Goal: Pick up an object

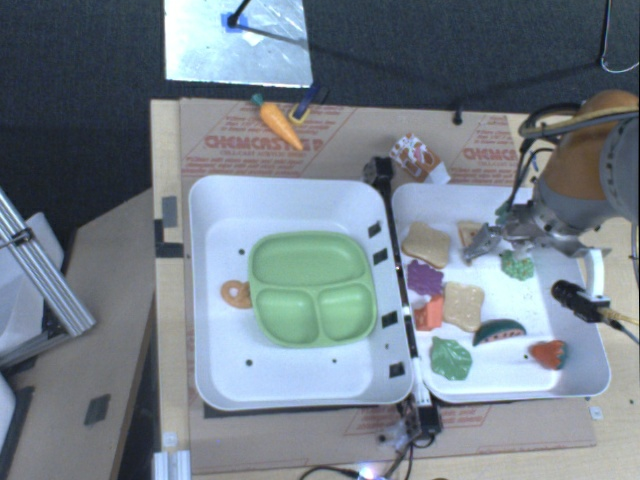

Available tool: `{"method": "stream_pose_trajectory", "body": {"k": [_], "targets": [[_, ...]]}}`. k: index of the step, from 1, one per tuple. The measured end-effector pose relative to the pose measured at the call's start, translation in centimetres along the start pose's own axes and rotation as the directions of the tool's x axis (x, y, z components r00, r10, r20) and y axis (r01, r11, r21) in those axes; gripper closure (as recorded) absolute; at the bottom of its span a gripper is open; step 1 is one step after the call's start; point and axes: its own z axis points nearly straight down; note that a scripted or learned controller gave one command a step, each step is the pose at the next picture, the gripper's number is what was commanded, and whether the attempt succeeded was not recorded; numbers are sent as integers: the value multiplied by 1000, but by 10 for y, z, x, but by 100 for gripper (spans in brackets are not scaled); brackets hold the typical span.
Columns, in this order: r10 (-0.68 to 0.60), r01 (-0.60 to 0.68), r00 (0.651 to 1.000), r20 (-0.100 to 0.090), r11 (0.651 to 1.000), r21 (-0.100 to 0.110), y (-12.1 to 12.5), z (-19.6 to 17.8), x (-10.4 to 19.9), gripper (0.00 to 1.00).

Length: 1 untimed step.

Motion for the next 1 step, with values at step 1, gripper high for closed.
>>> {"method": "stream_pose_trajectory", "body": {"k": [1], "targets": [[-2, 2, 1000, 1, 1000, -8, 3, 20, 1, 0]]}}
